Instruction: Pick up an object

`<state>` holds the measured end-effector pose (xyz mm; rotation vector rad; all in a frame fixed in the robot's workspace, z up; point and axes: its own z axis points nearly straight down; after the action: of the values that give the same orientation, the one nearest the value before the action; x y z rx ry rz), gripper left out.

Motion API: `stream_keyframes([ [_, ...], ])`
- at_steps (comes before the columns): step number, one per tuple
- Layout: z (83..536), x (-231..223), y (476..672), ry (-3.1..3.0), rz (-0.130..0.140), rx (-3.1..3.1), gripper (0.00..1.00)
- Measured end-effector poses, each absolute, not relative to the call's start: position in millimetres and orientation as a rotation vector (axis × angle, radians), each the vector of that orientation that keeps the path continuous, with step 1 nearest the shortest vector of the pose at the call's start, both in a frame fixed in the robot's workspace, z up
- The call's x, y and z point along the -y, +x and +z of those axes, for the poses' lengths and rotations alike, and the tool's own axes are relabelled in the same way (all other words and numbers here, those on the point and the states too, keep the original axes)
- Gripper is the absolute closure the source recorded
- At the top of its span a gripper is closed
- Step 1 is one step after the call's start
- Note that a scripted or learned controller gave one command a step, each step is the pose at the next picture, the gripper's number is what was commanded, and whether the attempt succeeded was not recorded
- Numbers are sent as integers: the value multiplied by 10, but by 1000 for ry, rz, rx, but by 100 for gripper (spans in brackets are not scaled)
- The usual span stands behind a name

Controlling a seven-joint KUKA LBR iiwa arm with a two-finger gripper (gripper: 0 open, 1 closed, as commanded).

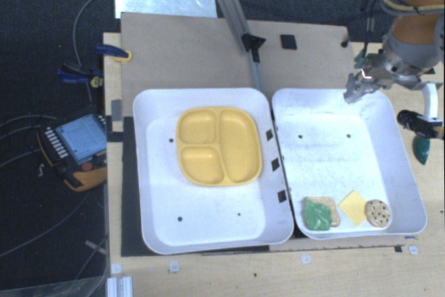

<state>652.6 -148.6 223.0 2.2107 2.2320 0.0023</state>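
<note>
Three small food-shaped items lie in the near corner of the right bin (389, 149), well apart from the hand (356, 92) and toward the camera from it. The green piece on a tan slice (320, 213) has an irregular, lumpy outline. Just beside it lies a flat yellow square (352, 208), turned so that it reads as a diamond, with a smooth matte face. The round biscuit (377, 213), touching or nearly touching the square, is tan with dark speckles.

The hand is metallic grey, below the arm's orange band, and hangs over the far edge of the right bin. Whether it is open or closed cannot be told; nothing can be seen in it.

Across the divide from the hand, the left bin (153, 219) carries a yellow tray (219, 146), smooth plastic with rounded corners and three moulded compartments. Both bins are shallow, white and rigid, with rounded rims. They rest on a flat brown board on the table (306, 268).
</note>
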Motion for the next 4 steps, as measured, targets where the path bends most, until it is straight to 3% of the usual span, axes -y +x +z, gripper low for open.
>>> stream_keyframes([
  [2,2255,491,6125,2211,2,-2234,100],
  [4,2188,-637,5885,2212,1,-2234,100],
])
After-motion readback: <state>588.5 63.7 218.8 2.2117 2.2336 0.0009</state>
